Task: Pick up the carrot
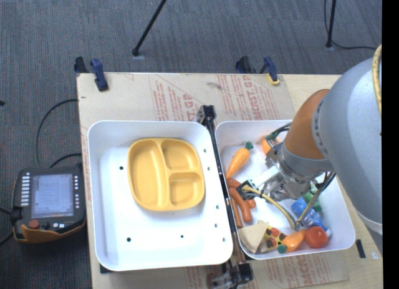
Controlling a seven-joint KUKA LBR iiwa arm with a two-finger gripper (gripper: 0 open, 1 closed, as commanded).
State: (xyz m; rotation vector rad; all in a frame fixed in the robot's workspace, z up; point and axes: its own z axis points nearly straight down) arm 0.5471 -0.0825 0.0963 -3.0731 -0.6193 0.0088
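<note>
An orange carrot (238, 159) with a green top lies slanted in the right bin (346, 218), near its left wall. A second, smaller carrot (292, 241) rests at the bin's front, between a pizza slice and a red tomato. My gripper (282, 185) hangs low over the middle of the right bin, to the right of the larger carrot and apart from it. The arm's grey body and orange band cover the bin's back right part.
Orange-red sausages (240, 204) lie in front of the larger carrot. A pizza slice (260, 238), a red tomato (316, 236) and a blue object (303, 207) sit along the front right. The left bin (106, 219) holds a yellow divided plate (166, 173).
</note>
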